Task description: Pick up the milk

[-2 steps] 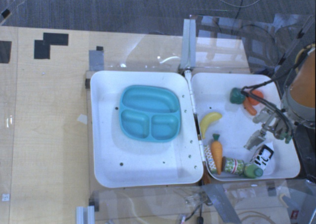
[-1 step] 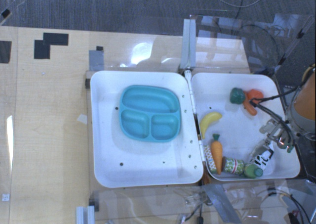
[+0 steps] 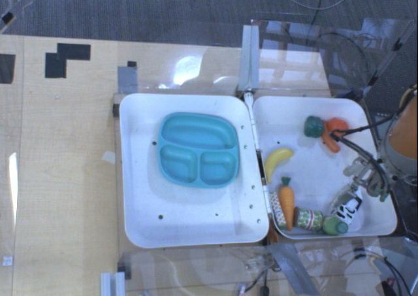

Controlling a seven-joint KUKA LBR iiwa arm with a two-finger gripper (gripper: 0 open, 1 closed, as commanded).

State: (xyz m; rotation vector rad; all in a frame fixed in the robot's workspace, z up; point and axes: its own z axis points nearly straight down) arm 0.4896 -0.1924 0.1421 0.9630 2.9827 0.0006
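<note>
You'll spot the tool [image 3: 356, 191] at 4 o'clock in the right bin [image 3: 297, 115], sitting right over the milk [image 3: 347, 210]; can't tell its grip.

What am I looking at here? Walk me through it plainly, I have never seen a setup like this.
One camera looks down at a slant on a bench with two shallow white bins. The left bin holds a blue divided plate. The right bin holds toy food: a banana, a carrot, a bottle with a green cap, a green and orange piece, and a small black-and-white milk carton. The machine is a robot arm reaching in from the right; its two-finger gripper sits right at the milk, its target. Whether it grips the carton cannot be told.
</note>
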